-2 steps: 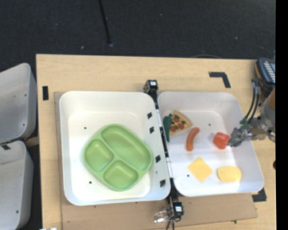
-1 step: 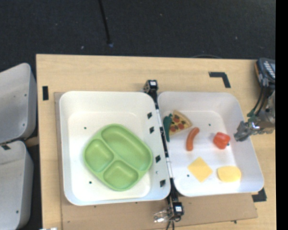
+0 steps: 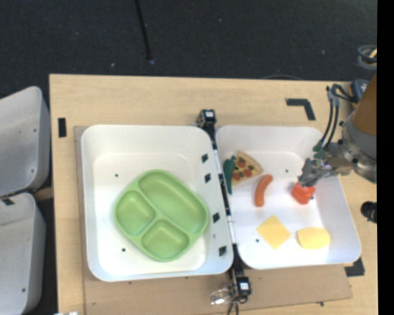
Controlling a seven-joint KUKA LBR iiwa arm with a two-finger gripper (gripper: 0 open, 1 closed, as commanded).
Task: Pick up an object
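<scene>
The wooden surface [image 3: 151, 100] carries two shallow white bins side by side. The left bin [image 3: 98, 156] holds a green divided plate [image 3: 161, 215] with three compartments, lying flat toward the bin's 5 o'clock side. The right bin [image 3: 282, 143] holds several small toy foods.

From the middle of the right bin, a pizza slice [image 3: 245, 166] lies at about 10 o'clock, close to the wall shared with the left bin, with a small dark green piece [image 3: 228, 172] just beside it at its 9 o'clock. A red sausage [image 3: 262, 189] lies near the bin's centre, tilted, just below and to the right of the pizza slice. A yellow cheese square [image 3: 274, 231] sits at about 6 o'clock, and a rounder yellow piece [image 3: 313, 238] lies near it at about 4 o'clock, close to the bin's lower right corner.

The arm [image 3: 362, 120] reaches in from 3 o'clock. Its end effector [image 3: 308, 179] is down over the right side of the right bin, directly at a small red object [image 3: 303, 193] that lies at about 3 o'clock from the bin's centre. The tips meet the top of the red object, but how wide they stand, and whether they grip it, cannot be told. The red object appears to rest on the bin floor, well apart from the sausage at its 9 o'clock.
</scene>
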